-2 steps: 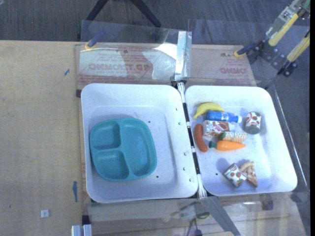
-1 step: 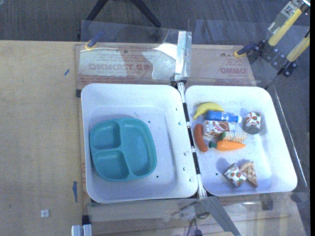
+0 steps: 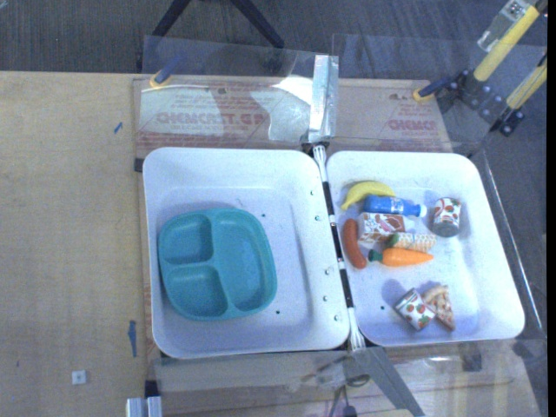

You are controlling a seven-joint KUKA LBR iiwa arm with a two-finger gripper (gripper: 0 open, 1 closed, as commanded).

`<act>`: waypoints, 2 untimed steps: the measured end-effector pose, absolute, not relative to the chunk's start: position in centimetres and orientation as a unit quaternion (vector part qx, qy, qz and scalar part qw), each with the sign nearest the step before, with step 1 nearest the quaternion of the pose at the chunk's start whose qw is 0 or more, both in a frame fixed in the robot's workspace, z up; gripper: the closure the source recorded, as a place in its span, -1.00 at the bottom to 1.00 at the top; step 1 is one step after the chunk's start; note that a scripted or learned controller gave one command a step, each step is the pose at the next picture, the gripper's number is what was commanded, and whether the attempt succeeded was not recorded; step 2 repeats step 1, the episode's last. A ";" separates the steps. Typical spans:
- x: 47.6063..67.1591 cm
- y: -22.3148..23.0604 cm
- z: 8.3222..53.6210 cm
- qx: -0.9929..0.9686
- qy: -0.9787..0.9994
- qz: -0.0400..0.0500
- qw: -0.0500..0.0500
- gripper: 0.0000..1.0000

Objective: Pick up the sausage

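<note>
The sausage (image 3: 353, 243) is a reddish-brown link lying lengthwise along the left wall of the right bin (image 3: 491, 233). It rests just left of a red-and-white packet (image 3: 382, 226) and an orange carrot (image 3: 405, 256). A yellow banana (image 3: 365, 192) lies above it.
The right bin also holds a blue bottle (image 3: 393, 205), a small can (image 3: 446, 216), another can (image 3: 414, 309) and a pizza slice (image 3: 440, 307). The left bin (image 3: 226, 181) carries a teal divided plate (image 3: 215, 263). Clear plastic sheeting stands behind both bins.
</note>
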State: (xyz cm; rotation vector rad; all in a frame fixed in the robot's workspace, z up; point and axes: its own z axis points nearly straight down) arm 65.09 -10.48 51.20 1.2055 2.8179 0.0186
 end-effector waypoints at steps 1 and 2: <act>65.2 -10.4 52.4 0.392 0.919 0.007 0.043 1.00; 65.2 -10.4 52.4 0.392 0.919 0.007 0.043 1.00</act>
